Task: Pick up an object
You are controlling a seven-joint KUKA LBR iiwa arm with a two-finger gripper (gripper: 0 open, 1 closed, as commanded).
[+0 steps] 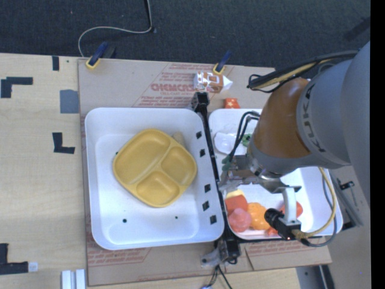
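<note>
One fixed camera sits above the desk (36, 161), looking down at a slant on both bins (96, 161), fairly near; the arm (313, 119) enters from the right.

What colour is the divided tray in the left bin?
Yellow, the divided tray shows clearly in the camera view.

Divided tray (155, 168) sits in left bin (96, 161); toy pieces (246, 214) lie in right bin (328, 203), under the arm (301, 122).
</note>
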